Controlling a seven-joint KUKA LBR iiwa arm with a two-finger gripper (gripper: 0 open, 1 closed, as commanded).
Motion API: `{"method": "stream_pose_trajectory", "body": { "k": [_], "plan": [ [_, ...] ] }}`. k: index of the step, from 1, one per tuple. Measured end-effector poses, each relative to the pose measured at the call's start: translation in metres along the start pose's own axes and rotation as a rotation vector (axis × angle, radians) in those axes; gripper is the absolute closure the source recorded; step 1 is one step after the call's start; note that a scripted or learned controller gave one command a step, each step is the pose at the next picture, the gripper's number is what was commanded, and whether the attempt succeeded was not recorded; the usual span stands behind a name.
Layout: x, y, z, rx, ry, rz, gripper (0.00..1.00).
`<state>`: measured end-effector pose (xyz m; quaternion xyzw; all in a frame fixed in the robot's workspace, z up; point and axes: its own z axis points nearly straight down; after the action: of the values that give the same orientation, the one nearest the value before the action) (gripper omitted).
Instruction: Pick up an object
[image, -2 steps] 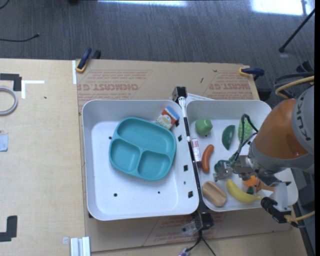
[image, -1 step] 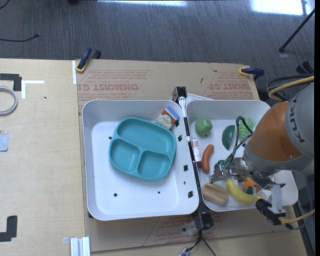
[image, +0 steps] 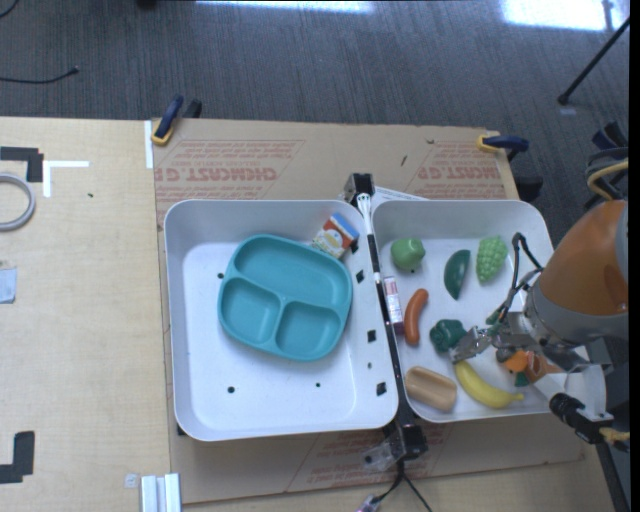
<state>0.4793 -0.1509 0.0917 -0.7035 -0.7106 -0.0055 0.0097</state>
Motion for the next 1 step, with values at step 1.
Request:
{"method": "stream_pose_trajectory", "body": {
  "k": [1],
  "plan": [
    [0.0503, -0.0015, 0.0008, -0.004, -0.02, 0.01, 0.0]
  ]
}}
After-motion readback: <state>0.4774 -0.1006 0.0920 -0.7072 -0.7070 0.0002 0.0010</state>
